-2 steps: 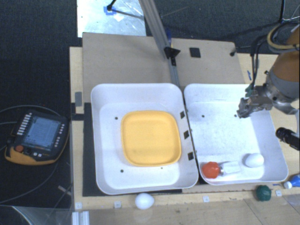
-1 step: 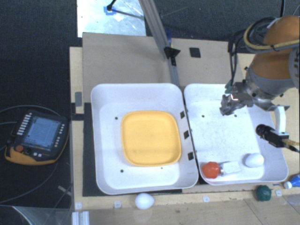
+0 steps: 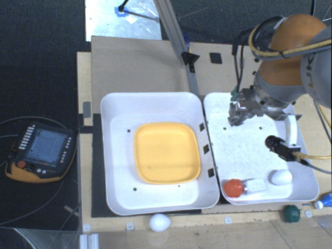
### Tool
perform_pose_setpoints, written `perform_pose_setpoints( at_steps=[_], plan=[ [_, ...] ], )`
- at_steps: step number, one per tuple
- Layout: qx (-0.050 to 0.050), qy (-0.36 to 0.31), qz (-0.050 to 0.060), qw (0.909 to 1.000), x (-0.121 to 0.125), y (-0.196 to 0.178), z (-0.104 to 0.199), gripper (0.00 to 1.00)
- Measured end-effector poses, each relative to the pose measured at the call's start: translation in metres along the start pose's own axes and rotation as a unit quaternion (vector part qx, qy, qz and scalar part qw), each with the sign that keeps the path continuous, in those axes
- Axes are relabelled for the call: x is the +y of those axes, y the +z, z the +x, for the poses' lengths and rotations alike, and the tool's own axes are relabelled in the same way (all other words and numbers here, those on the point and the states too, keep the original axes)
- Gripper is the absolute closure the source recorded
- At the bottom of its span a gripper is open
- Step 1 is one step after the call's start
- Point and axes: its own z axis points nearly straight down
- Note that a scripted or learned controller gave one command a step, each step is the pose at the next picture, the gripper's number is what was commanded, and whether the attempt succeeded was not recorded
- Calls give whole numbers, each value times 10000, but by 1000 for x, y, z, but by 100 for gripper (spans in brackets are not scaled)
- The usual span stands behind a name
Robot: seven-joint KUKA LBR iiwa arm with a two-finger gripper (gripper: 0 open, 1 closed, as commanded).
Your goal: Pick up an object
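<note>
The right bin [image 3: 244, 149] holds three things along its near edge: a red-orange ball [image 3: 233, 188], a small white block [image 3: 255, 185] touching the ball, and a white egg-shaped object [image 3: 281, 177]. My gripper [image 3: 235, 116] hangs over the far left part of this bin, well behind those objects, with nothing visible in it. A yellow square plate [image 3: 167, 152] lies flat in the middle of the left bin [image 3: 116, 139].
Outside the bins, on the bench's near edge, lie a white egg [image 3: 160, 222], a dark green ball [image 3: 291, 213] and a blue-and-white item [image 3: 324, 202]. A teach pendant [image 3: 40, 152] rests on the floor at left. A metal post [image 3: 176, 32] slants behind the bins.
</note>
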Motion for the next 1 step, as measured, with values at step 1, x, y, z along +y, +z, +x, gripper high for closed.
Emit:
perform_pose_setpoints(
  at_steps=[1],
  plan=[
    [-2,3,1,10000,-4,17,51,100]
  ],
)
